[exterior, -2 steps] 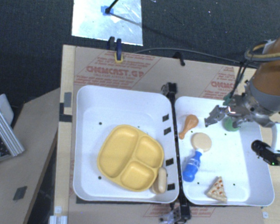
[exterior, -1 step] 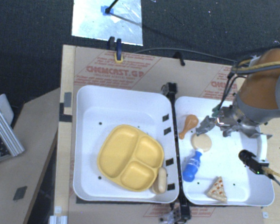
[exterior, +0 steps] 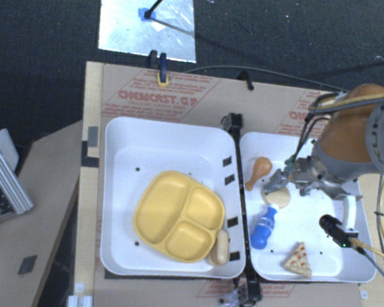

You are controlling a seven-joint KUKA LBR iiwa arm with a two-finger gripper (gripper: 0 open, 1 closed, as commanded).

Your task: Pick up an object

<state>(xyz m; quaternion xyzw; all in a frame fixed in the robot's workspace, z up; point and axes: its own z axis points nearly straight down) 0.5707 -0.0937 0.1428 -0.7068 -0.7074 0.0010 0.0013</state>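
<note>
Over on the left, the shallow white left bin [exterior: 132,151] carries a yellow plastic divided plate [exterior: 180,215], sitting toward 5 o'clock of the bin's middle, and a pale beige bread-roll-shaped piece [exterior: 220,247] is tucked against the plate's rim at its 4 o'clock. Across the divider now, into the shallow white right bin [exterior: 307,216]: a tan toy drumstick [exterior: 258,170] lies at 10 o'clock, a small blue bottle [exterior: 263,229] at 8 o'clock, a cream round piece [exterior: 278,198] at 9 o'clock. Right over that cream piece, at its 12 o'clock and low in the bin, is the gripper [exterior: 276,183]; whether the claw is spread or closed, I cannot tell, and nothing shows clamped in it. A triangular pizza-slice toy [exterior: 297,260] lies at 6 o'clock. The grey arm with the orange band [exterior: 347,140] comes in from 2 o'clock, bent down and leftward.
</note>
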